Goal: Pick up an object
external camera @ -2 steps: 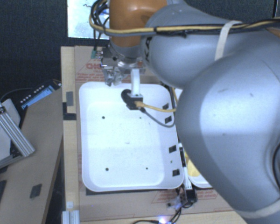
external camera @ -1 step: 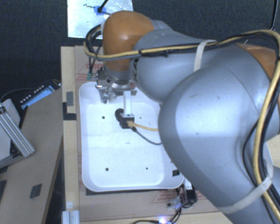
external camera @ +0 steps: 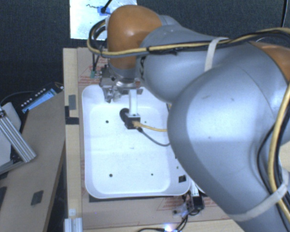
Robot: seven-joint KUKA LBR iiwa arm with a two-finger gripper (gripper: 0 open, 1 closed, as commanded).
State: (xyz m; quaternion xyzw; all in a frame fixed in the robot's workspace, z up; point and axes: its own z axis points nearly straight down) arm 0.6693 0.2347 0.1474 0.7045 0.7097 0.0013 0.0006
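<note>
My gripper (external camera: pixel 109 95) hangs low over the far left part of the left white bin (external camera: pixel 94 144), just inside its back rim. The orange wrist band (external camera: pixel 128 30) sits right above it. The big grey arm (external camera: pixel 222 105) crosses the view from the right and hides the right bin and the near bin's right side. On the bin floor that shows, I see bare white plastic with a few small dark dots (external camera: pixel 110 175).
A small black mark (external camera: pixel 182 179) sits at the bin's front right corner. The wooden bench edge (external camera: pixel 71 129) runs along the left, with a metal rail (external camera: pixel 12 139) and a blue-black device (external camera: pixel 38 97) beyond it. A white sheet (external camera: pixel 87 13) lies at the back.
</note>
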